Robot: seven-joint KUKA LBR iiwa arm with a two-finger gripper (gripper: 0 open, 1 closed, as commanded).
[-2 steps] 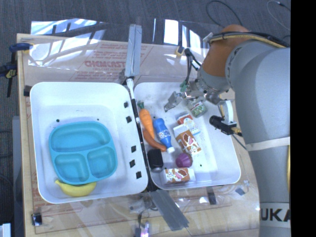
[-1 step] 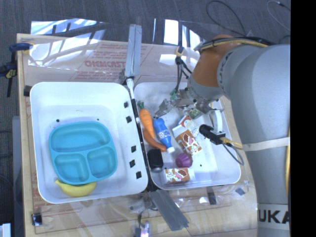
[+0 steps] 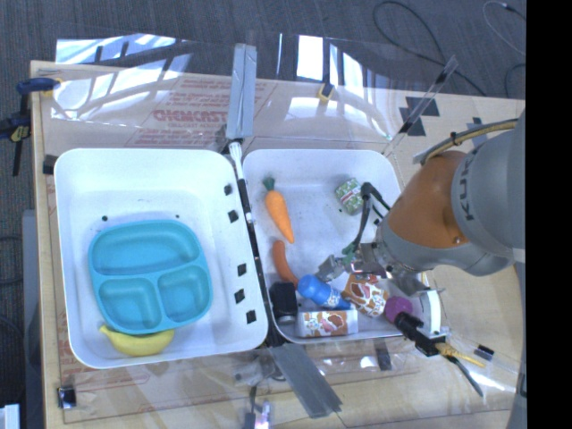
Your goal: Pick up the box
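We see the grey arm [image 3: 465,213] with its orange band reaching down into the right bin [image 3: 313,164], and we take that bin as our landmark. The gripper [image 3: 357,264] sits low in the bin's near right part, among a cluster of small things, and we cannot tell how it is set, nor whether anything is held, since the wrist covers much of it. The box [image 3: 365,290], a small carton with red and white print, lies just below the gripper in the bin's near right corner, close to it or touching; we cannot say which. Beside the box, toward the bin's middle, a blue rounded toy [image 3: 315,290] rests, and under it, along the bin's near wall, a white printed bottle [image 3: 327,323] lies on its side. A purple item [image 3: 397,308] sits at the bin's near right edge, next to the box. A black block [image 3: 283,298] lies in the bin's near left corner, with a reddish sausage-shaped piece [image 3: 282,259] just above it. An orange carrot [image 3: 279,211] lies along the bin's left side, farther back. A small green and white packet [image 3: 349,195] rests in the bin's far right part, well apart from the box. To the left of the right bin stands the left bin [image 3: 71,239], holding a blue divided tray [image 3: 150,273] and a yellow banana [image 3: 137,340] at the tray's near edge.
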